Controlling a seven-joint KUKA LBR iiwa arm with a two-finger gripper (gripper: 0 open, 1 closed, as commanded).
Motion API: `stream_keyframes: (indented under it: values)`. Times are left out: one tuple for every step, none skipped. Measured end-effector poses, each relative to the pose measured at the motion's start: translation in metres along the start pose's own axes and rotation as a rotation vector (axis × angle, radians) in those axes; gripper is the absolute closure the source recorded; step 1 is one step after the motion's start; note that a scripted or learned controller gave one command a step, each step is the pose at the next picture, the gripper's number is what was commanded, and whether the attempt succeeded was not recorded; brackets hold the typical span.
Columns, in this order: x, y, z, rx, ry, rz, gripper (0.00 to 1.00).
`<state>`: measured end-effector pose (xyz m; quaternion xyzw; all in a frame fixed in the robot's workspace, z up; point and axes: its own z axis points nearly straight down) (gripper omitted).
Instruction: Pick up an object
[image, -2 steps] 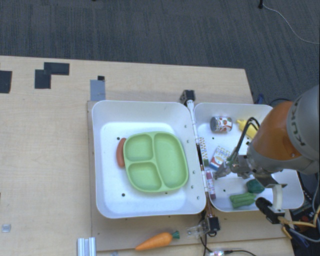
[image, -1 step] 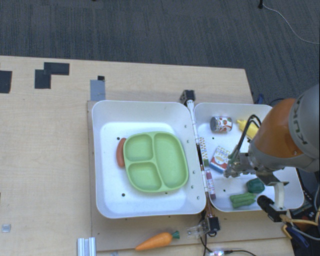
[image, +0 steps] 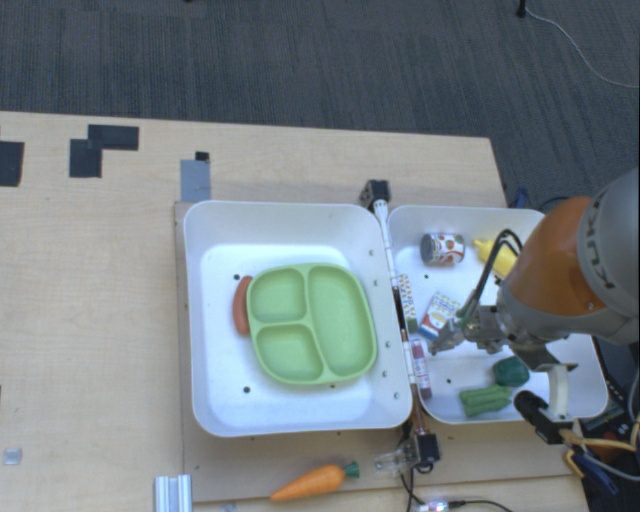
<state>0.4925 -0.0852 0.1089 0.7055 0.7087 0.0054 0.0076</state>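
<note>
In the right bin (image: 590, 400) lie a small can (image: 442, 248), a yellow object (image: 497, 255) partly behind the arm, a small printed carton (image: 437, 313), a dark green round piece (image: 510, 373) and a lighter green piece (image: 484, 401). My gripper (image: 447, 338) hangs low over this bin's left half, just below and right of the carton. I see nothing held in it. The grey and orange arm (image: 560, 275) covers the bin's right part.
The left bin (image: 215, 400) holds a green three-compartment plate (image: 310, 323) with a reddish sausage (image: 241, 304) along its left side. A carrot (image: 312, 483) lies on the bench in front of the bins, and cables (image: 420, 455) run beside it.
</note>
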Motion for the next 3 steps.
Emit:
stream_keyframes:
  values:
    - [-0.001,-0.004,0.021,0.008,-0.001,0.006,0.00]
    - [0.000,-0.001,0.010,0.003,-0.001,0.001,1.00]
    - [0.000,-0.002,0.010,0.003,-0.001,0.002,0.00]
